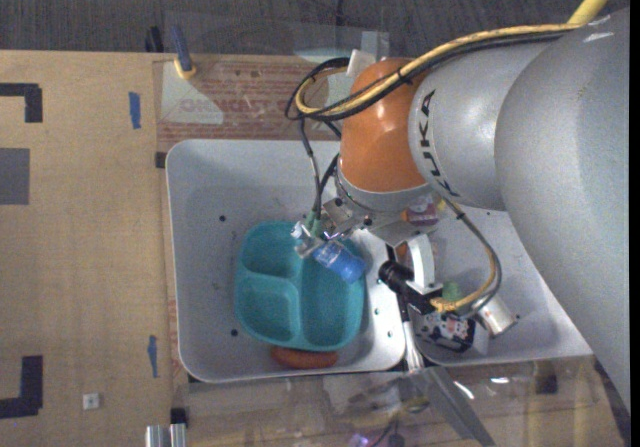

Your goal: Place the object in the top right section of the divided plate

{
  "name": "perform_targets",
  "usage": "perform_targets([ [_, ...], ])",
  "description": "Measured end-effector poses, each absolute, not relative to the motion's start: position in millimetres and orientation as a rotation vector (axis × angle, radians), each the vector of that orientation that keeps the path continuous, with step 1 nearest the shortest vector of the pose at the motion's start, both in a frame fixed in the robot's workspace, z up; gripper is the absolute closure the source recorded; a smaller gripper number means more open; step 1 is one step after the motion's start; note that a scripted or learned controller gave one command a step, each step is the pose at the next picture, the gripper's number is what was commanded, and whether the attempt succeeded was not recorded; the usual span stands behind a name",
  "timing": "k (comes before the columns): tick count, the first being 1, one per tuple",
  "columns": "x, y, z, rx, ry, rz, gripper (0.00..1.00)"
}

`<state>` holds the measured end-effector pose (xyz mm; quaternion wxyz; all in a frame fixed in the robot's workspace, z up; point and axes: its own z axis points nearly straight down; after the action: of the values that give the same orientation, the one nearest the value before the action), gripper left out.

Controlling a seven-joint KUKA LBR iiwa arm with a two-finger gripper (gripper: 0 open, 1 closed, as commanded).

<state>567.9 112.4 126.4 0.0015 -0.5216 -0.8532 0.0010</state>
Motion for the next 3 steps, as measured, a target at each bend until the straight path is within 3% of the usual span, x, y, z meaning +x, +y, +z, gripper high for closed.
perform_targets([
  [1,567.0,187.8,111.9,-1.876,-2.561,-0.058,1.0],
  [2,499.5,70.9,184.2,-1.711,-2.633,0.001,1.0],
  [3,530.7,46.6,222.3,-1.389,-2.822,-0.003,1.0],
])
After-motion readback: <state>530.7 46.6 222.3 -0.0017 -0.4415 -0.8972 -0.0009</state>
